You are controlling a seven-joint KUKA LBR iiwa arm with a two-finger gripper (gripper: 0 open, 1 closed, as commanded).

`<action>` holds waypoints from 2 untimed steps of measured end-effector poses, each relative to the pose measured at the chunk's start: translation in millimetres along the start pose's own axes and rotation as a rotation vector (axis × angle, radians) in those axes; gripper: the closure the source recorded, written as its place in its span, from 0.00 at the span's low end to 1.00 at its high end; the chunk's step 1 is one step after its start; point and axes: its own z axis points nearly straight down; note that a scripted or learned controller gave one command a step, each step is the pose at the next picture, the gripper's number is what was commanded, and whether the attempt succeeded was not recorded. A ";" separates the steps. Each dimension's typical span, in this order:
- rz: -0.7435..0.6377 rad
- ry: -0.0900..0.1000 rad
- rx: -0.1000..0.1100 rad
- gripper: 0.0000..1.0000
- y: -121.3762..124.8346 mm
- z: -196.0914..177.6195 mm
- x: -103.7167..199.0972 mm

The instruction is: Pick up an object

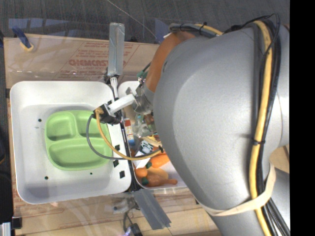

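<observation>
- we see the grey arm covering most of the right bin
- gripper over clutter; its grip we cannot tell
- green tray lies in the left bin

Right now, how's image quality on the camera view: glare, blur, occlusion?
Camera view: the arm sits close to the lens, soft and bulging, and covers most of the right bin; soft sheen on its grey shell, no blown highlights. The left bin and green tray are evenly lit and sharp. Small items around the carrot are cluttered, hard to resolve.
</observation>
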 end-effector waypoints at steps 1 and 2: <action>-0.142 -0.001 0.003 1.00 58.3 -14.6 -49.7; -0.330 -0.002 0.003 1.00 35.4 -22.7 -82.1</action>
